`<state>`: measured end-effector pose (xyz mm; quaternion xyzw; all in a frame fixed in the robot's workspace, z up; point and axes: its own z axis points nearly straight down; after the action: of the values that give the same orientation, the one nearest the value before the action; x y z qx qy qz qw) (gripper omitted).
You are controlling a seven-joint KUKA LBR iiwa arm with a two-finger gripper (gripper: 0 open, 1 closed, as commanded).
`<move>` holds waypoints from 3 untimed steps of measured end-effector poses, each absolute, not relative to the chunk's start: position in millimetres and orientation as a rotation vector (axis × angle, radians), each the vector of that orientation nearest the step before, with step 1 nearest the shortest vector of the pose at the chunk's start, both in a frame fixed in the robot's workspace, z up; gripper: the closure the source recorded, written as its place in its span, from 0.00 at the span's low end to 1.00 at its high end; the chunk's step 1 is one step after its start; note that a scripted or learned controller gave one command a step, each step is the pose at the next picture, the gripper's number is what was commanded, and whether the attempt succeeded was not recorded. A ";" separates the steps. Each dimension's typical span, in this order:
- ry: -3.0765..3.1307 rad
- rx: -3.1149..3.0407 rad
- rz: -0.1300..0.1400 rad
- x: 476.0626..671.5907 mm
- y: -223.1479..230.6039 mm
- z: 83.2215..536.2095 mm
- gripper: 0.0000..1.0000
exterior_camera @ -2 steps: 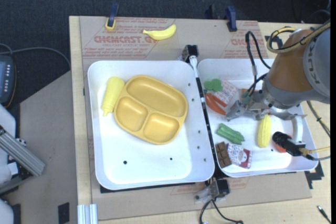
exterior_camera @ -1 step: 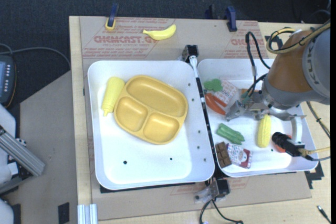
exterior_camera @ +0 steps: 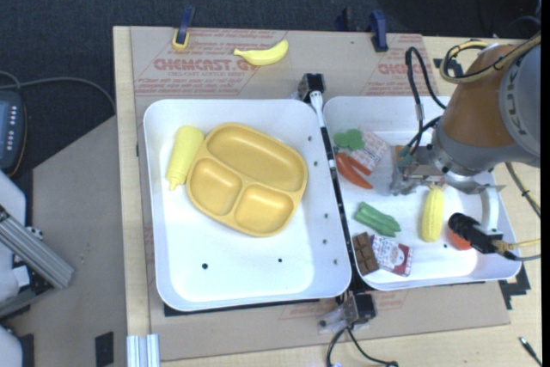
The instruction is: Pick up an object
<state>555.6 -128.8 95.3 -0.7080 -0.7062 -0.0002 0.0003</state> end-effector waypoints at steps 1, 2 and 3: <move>-2.227 -2.225 -0.006 559.7 -130.4 159.2 1.00; -2.228 -2.224 -0.005 568.3 -127.8 205.8 1.00; -2.226 -2.223 -0.004 569.4 -127.6 226.4 1.00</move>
<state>569.4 -127.6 226.4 -0.7067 -0.7075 -0.0013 -0.0023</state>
